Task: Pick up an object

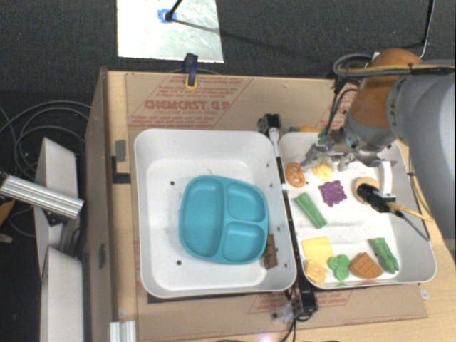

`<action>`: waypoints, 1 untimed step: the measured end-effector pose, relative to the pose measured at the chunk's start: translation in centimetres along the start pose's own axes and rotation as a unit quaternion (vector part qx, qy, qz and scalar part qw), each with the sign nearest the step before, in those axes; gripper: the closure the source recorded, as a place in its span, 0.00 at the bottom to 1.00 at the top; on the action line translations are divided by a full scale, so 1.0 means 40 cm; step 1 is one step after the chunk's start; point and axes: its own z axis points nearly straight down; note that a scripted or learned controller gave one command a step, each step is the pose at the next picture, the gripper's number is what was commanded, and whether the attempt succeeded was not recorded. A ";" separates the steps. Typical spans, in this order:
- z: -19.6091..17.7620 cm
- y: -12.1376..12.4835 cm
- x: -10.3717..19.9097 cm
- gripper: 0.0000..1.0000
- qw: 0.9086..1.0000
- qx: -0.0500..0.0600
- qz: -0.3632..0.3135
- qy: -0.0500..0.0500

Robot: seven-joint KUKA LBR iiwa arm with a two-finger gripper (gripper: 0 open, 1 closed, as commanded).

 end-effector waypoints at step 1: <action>0.037 -0.156 -0.024 0.00 1.000 0.006 0.003 0.001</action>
